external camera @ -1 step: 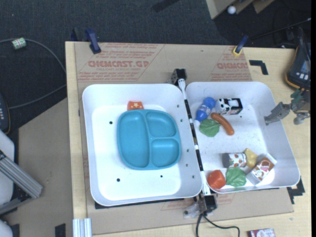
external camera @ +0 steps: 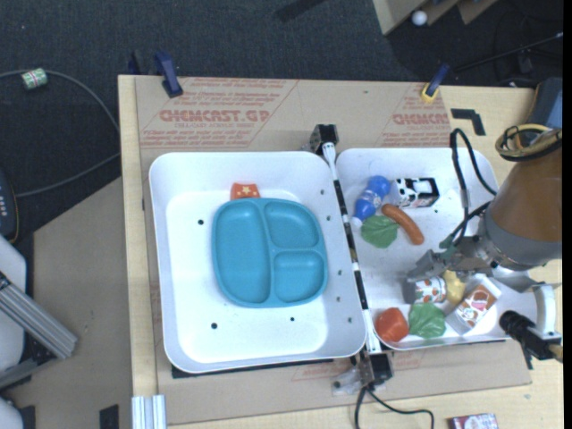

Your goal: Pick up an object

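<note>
Gripper [external camera: 435, 273] low in right bin [external camera: 474, 164], grip state unclear. Beside it: two green toys [external camera: 427, 320], one tomato [external camera: 391, 324]. Far left: one blue plate [external camera: 268, 250].

Blue divided plate [external camera: 268, 250] in left bin [external camera: 170, 239], claw [external camera: 435, 275] over toys

Two white bins [external camera: 179, 239], one blue tray [external camera: 268, 250]

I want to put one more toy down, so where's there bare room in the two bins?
Left bin: bare floor rings the blue divided plate, widest along its left and front. Right bin: toys and the gripper crowd it; only a small patch beside the orange carrot is free.
</note>
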